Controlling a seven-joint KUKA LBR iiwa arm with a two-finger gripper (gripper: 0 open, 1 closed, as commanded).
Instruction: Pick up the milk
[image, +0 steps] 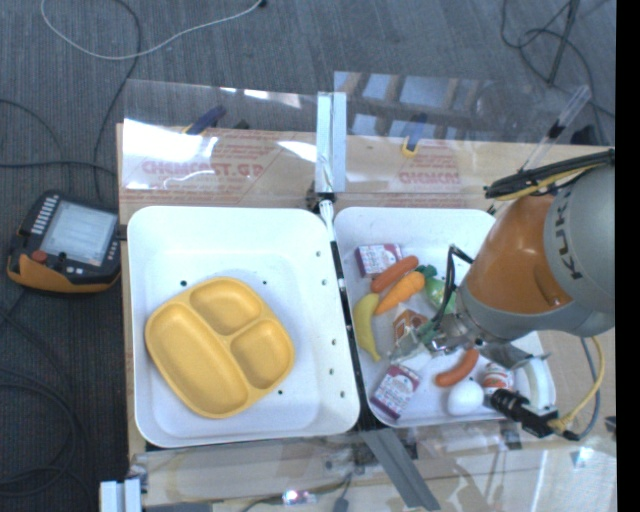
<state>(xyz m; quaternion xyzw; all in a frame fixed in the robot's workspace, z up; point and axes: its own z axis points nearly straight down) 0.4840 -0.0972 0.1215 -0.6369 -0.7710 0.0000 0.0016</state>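
Camera view has me coming in from the right over the right-hand shallow white plastic bin (350, 330), my fingers (428, 336) low among the toy food near the bin's middle. Can't tell how far apart the fingers are or whether anything sits btwn them; the metal parts blur into the clutter there. Milk, as best I can judge, is the small red-and-white carton (396, 388) lying flat at the bin's front-left corner, just beside the front wall, below and left of my fingers w/ a little gap. A second small red-and-white box (377, 257) lies near the back, above the orange toy carrots (397, 281), so there's some doubt which of the two is the milk; labels too small to read. Yellow toy banana (366, 324) runs along the left wall just above the front carton; red toy sausage (458, 365) and white egg-shaped piece (464, 398) sit to its right. Handling guess: light, hollow, fairly stiff toy carton w/ smooth faces, prob. a bit slippery, may skid if pushed. Best hold looks like across its narrow width, fingers on the two long sides, approached from straight above, since it lies flat and the wall crowds one end. Left white bin (160, 230) holds a yellow three-compartment plastic plate (218, 344), well apart from all this.
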